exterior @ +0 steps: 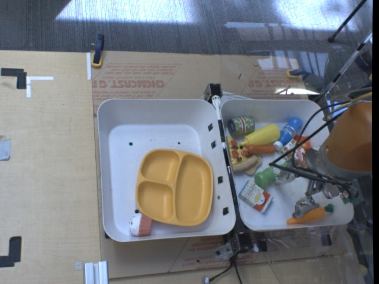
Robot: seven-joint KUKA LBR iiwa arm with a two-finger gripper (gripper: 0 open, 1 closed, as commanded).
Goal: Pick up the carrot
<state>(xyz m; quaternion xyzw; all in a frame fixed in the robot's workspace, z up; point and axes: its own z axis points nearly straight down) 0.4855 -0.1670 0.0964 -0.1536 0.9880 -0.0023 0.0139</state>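
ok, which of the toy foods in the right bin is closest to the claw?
The carrot, orange, lying by the right bin's near edge, right below the claw. The yellow bottle and green can sit toward the far side.

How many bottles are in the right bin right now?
2: the yellow bottle lies near the right bin's back, and the blue bottle lies just right of it. The arm may hide more.

A single fixed camera looks down at a slant from above the table (pixel 47 176), far enough to take in both white bins (pixel 112 158) side by side, with floor beyond.
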